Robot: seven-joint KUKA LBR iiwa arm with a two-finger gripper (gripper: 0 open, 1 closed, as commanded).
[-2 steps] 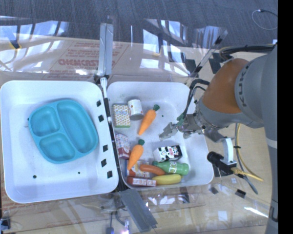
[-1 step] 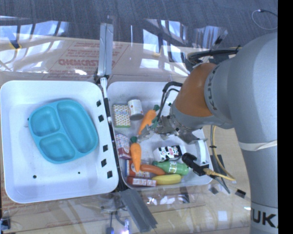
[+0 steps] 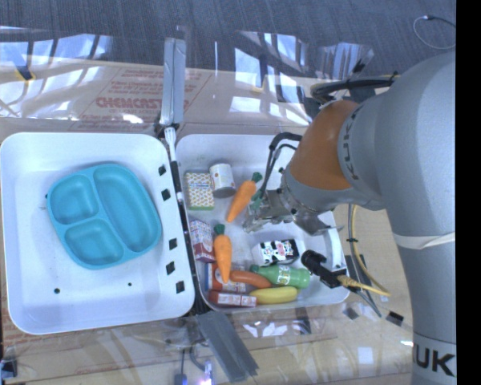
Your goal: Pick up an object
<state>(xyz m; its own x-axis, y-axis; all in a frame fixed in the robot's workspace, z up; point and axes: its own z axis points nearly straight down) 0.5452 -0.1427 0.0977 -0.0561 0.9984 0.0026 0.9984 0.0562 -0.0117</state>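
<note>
A yellow banana (image 3: 274, 295) and a green bottle (image 3: 287, 277) lay against the near wall of the right bin (image 3: 194, 147), beside a black-and-white carton (image 3: 276, 251) and an orange carrot (image 3: 222, 251). Above them the grey arm (image 3: 401, 143), bent in from the right at its orange band (image 3: 321, 147), lowered its gripper (image 3: 260, 212) over the bin's middle, just beside a second carrot (image 3: 241, 200); whether its fingers were open could not be told. Further left, the left bin (image 3: 32, 295) held a blue divided plate (image 3: 103, 215) ringed by bare floor.
</note>
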